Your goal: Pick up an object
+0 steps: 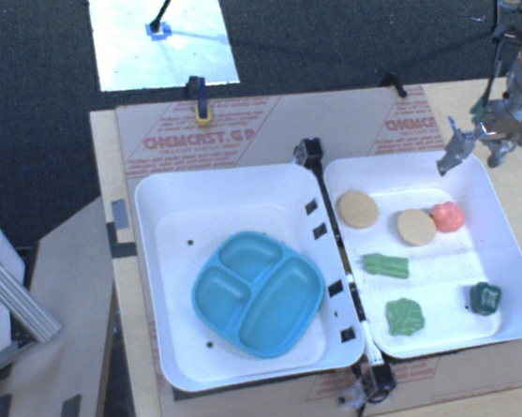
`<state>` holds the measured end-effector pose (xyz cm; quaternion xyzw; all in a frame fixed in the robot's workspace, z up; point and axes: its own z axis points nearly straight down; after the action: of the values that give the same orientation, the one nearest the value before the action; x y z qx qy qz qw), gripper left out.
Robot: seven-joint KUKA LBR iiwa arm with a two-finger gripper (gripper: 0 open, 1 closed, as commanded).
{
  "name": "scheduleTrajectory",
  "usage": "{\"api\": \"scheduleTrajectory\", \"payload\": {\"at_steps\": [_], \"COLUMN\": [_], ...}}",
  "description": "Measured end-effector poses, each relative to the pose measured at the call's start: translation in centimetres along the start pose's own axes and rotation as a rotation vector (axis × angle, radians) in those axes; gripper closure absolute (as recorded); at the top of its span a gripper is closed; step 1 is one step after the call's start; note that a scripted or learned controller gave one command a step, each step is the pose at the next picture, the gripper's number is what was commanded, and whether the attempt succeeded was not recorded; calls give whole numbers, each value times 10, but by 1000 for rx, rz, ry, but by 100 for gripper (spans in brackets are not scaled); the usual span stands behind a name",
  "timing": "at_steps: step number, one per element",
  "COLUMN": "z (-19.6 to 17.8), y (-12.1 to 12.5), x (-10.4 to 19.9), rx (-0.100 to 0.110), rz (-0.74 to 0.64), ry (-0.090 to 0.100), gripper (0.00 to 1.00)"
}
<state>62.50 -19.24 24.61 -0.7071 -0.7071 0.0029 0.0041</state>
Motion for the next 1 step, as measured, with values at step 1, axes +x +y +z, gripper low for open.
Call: {"api": "scheduleTrajectory", "payload": {"at_steps": [1], "z": [-8], "y": [2], "x": [1], "rx": [-12], "rz": [-3], "ry": [-2], "gripper": [0]}}
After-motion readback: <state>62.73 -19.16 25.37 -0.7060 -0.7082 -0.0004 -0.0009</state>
